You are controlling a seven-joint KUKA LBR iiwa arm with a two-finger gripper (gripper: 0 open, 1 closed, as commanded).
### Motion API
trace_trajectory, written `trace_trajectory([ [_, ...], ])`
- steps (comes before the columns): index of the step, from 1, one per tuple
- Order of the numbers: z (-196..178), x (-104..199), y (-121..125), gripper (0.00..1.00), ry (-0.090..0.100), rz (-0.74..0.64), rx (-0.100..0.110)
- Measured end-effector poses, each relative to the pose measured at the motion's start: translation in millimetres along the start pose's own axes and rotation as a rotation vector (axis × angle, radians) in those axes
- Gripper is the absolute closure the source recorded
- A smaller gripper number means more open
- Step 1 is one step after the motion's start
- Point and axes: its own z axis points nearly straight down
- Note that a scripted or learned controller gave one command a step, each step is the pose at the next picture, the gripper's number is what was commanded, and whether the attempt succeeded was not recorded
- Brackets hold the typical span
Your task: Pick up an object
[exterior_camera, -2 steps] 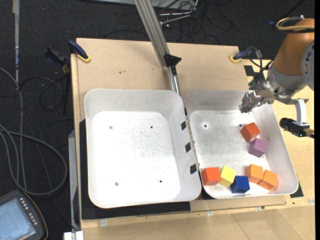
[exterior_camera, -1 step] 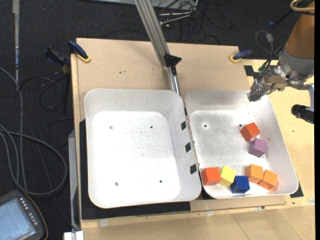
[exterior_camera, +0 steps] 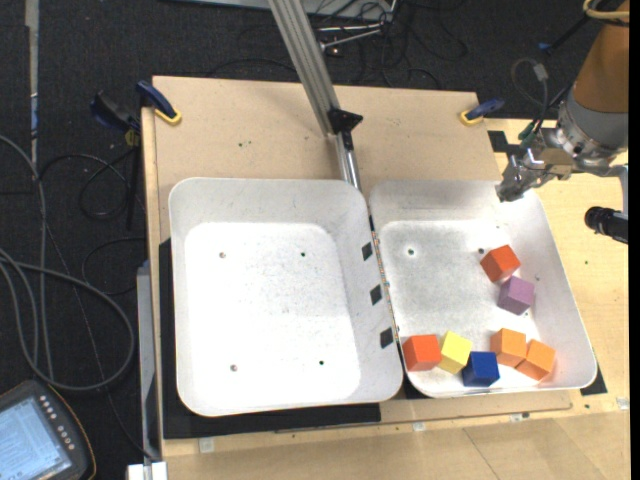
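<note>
My gripper [exterior_camera: 512, 190] hangs over the far right corner of the right bin [exterior_camera: 440, 218], with nothing seen between its fingers. Below it in that bin lie several blocks: an orange block [exterior_camera: 500, 262], a purple block [exterior_camera: 517, 294], and along the near wall an orange-red block [exterior_camera: 422, 351], a yellow block [exterior_camera: 455, 351], a blue block [exterior_camera: 482, 368] and two orange blocks [exterior_camera: 511, 345] [exterior_camera: 539, 359]. The nearest block, the orange one, sits well below and apart from the gripper.
The left bin [exterior_camera: 200, 298] lies beside the right one on the wooden bench [exterior_camera: 250, 133]. A slanted metal pole [exterior_camera: 305, 53] crosses the far side. Clamps [exterior_camera: 160, 103] [exterior_camera: 483, 111] sit at the board's far corners.
</note>
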Motion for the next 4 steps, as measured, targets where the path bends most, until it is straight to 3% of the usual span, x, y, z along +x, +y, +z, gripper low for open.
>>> trace_trajectory([
  [2, -11, 102, -2, 1.00, 0.003, -0.005, 0.004],
  [4, 7, 216, -5, 1.00, 0.003, -0.006, 0.005],
])
